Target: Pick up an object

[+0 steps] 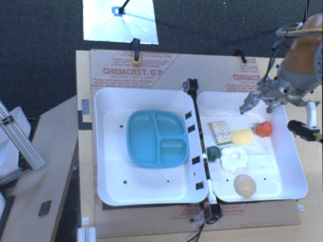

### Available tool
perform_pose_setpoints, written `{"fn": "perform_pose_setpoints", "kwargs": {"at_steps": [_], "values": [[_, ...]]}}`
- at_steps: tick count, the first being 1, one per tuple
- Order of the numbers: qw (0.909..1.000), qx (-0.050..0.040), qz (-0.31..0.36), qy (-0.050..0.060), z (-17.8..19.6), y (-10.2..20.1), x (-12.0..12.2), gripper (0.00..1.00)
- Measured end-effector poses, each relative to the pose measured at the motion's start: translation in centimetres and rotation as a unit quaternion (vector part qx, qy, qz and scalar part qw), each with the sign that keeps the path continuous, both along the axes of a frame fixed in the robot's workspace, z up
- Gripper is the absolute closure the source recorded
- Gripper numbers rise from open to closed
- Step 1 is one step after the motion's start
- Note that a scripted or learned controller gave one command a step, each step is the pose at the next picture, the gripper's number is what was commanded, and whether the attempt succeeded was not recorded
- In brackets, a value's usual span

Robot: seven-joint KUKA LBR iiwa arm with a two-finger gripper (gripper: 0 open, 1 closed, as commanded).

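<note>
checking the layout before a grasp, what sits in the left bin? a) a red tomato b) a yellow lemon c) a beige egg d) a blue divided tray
d: the blue divided tray lies alone in the left bin, while the small food items sit in the right bin.

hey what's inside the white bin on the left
The left shallow white bin holds one thing: a light blue plastic plate with three compartments, lying flat. Its compartments look bare. Whatever might lie beneath the plate is covered.
</note>
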State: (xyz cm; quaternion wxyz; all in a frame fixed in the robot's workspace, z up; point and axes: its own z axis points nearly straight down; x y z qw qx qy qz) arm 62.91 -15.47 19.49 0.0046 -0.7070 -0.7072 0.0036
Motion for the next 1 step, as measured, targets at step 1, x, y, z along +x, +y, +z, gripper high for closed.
{"fn": "perform_pose_setpoints", "kwargs": {"at_steps": [1], "values": [[1.0, -0.001, 0.001, -0.007, 0.86, 0.04, 0.29, 0.0]]}}
